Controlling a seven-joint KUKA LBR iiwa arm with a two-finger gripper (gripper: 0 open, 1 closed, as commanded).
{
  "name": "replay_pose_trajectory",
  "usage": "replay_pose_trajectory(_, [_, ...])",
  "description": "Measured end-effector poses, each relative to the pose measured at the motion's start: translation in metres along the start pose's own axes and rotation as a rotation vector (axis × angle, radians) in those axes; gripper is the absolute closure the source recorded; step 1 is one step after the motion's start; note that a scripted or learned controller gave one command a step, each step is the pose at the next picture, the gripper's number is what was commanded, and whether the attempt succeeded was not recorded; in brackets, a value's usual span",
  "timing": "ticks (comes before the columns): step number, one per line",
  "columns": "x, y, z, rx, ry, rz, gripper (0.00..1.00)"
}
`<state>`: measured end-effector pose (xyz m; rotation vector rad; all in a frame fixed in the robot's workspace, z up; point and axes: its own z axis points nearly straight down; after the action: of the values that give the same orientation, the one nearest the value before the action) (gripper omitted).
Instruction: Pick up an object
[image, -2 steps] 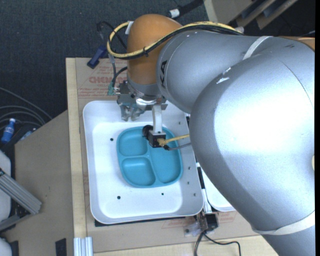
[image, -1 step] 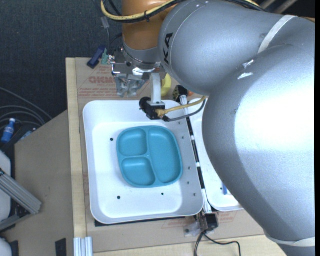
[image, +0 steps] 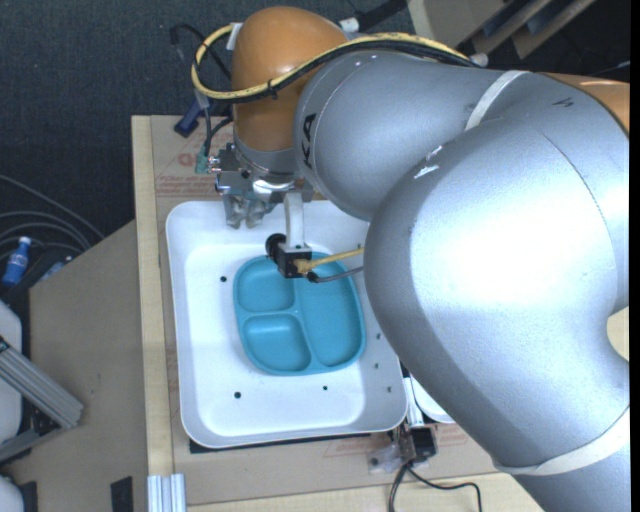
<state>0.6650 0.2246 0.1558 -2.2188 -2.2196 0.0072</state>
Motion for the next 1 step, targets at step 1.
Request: replay_pose_trajectory(1, [0.0002, 0.0015, -0.1026, -0.010, 0.003, -0.001, 1.00])
